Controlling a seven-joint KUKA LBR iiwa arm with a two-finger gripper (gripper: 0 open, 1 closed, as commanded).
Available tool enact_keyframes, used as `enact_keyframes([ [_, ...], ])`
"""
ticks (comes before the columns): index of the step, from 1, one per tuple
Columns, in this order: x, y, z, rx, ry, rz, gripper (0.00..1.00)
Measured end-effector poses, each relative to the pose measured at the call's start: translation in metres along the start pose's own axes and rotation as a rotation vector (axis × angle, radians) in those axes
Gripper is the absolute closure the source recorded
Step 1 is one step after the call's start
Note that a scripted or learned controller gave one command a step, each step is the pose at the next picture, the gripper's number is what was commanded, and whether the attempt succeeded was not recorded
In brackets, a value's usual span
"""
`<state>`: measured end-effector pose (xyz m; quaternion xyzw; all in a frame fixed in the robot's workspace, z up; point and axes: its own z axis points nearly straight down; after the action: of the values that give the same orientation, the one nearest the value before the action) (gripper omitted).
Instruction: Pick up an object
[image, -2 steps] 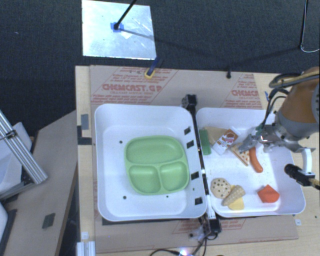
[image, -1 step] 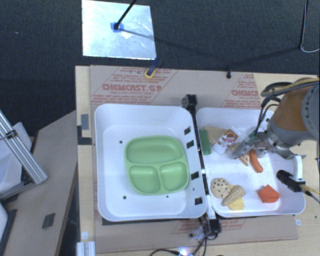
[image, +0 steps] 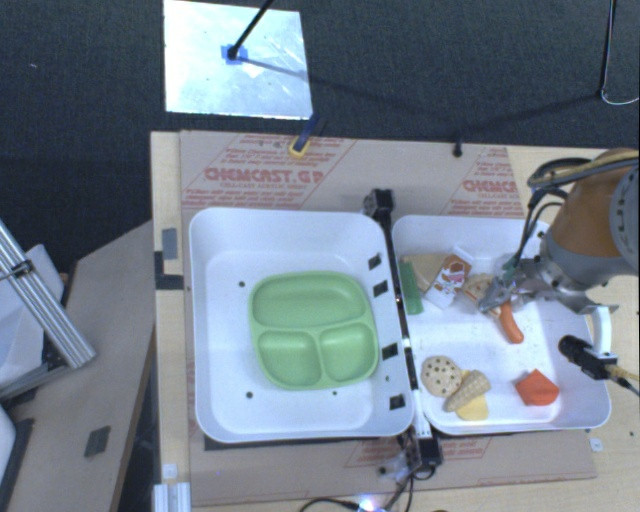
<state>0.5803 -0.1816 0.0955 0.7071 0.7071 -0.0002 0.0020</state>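
— Nearest the front rim of the right bin (image: 600, 405)?
— Cookie (image: 438, 373), a yellow piece beside it, an orange wedge (image: 537, 388).
— And the carrot (image: 510, 323)?
— Mid-bin, right under the gripper (image: 497, 300), touching it.
— Is it gripped?
— Can't tell.
— Left bin (image: 215, 330)?
— It holds a green tray (image: 310, 330).

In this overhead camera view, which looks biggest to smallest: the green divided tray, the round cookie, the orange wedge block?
1. green divided tray, by far
2. and 3. round cookie and orange wedge block: they look about alike, so I won't rank them.
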Motion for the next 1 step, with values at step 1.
enact_keyframes([
  [1,0.0092,-0.0010,-0.0570,-0.004,0.002,-0.005,1.00],
])
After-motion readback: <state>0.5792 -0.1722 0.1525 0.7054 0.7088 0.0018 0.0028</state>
